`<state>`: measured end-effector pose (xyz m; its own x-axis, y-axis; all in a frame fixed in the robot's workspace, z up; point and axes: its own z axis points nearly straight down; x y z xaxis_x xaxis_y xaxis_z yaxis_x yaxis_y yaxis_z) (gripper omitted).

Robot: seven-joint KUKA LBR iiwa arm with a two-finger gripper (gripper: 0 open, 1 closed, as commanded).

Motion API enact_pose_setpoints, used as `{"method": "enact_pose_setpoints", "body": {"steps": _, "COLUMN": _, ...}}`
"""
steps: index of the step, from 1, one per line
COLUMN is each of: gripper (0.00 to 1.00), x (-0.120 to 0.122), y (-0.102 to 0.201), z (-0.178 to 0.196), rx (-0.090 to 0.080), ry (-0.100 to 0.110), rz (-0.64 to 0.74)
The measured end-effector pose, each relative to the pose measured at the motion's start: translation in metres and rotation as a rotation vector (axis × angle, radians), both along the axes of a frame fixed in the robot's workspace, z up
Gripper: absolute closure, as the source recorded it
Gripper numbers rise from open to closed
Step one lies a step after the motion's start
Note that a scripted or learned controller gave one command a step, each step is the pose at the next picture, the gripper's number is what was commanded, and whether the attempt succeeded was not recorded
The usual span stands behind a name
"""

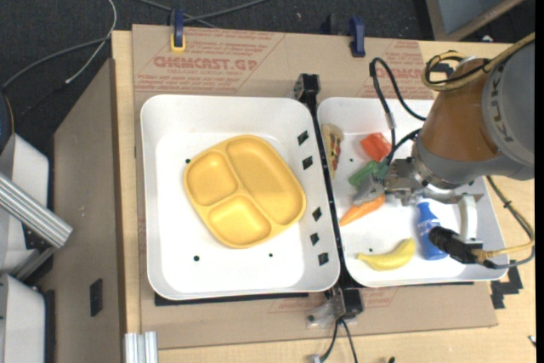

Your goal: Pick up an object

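Looking nearest the camera, there's a banana (387,256) by the right bin's (476,268) front wall, a blue bottle (427,227) just beside it. A step further back lies the carrot (360,212), slanted, and right over its upper end sits the gripper (393,185), low among the toys. Whether it's parted or clamped, I cannot tell, the wrist hides it. A green piece (367,174) sits just beside the tip, an orange-red one (375,145) behind, a wrapped item (331,145) against the divider. Left bin (161,183) has the yellow tray (245,190). Likely targets: carrot or green piece. They're crowded, so centre on one object, descend straight, close squarely across its narrow width, then lift slowly to avoid dragging neighbours.
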<state>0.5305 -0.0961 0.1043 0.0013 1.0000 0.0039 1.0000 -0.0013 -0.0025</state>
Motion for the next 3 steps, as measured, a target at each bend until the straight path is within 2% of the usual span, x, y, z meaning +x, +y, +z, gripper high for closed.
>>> {"method": "enact_pose_setpoints", "body": {"steps": 1, "gripper": 0.00, "x": 0.000, "y": 0.001, "z": -0.021, "rx": -0.001, "ry": 0.003, "rz": 0.001}}
{"method": "enact_pose_setpoints", "body": {"steps": 2, "gripper": 1.00, "x": 0.000, "y": 0.001, "z": -0.009, "rx": -0.001, "ry": 0.000, "rz": 0.000}}
{"method": "enact_pose_setpoints", "body": {"steps": 3, "gripper": 1.00, "x": -0.009, "y": 0.002, "z": 0.046, "rx": -0.003, "ry": -0.005, "rz": 0.002}}
